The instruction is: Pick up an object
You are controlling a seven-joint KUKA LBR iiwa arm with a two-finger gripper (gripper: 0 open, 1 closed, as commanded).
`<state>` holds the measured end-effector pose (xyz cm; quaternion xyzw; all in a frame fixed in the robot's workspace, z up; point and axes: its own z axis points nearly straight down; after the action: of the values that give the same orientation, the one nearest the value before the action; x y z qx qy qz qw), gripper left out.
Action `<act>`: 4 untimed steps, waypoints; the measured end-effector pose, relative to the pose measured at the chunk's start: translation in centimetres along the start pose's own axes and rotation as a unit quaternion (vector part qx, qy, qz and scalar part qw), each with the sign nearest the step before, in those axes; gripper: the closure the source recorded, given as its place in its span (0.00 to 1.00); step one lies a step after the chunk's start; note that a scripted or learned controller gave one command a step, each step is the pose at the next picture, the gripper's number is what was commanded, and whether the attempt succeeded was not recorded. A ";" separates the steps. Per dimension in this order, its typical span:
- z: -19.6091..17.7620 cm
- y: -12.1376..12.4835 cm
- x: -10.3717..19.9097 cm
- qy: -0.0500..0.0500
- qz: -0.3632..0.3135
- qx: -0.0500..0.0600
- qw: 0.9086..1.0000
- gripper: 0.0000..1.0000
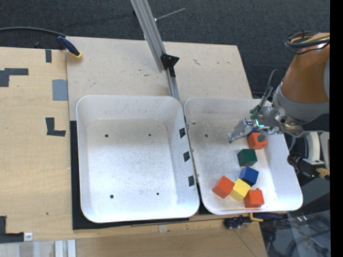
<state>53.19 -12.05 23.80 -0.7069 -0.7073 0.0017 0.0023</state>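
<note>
Several small blocks lie in the right bin [214,116]. An orange block [258,140] sits at the bin's right side, directly beside my gripper [245,132], which hovers low over it; I cannot see whether it touches the block. Just below is a green block [247,157], then a blue block [249,174]. Near the front wall a yellow block [240,188] is flanked by an orange block [223,186] and a red-orange block [254,197]. The arm's orange band [305,74] rises at the right.
The left bin [128,159] stands beside the right one, sharing a ridge with black clips [186,155]. A slanted metal rail [153,31] crosses the bench behind the bins. A cable with a yellow-blue plug [69,46] lies at the back left.
</note>
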 end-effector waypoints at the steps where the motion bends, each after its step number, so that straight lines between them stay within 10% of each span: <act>1: -0.2 0.1 0.0 0.000 -0.001 -0.002 1.000 0.00; 4: 14.2 -1.1 -0.4 0.000 0.000 0.001 1.000 0.00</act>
<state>52.04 -12.41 9.62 -0.7068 -0.7074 0.0022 0.0029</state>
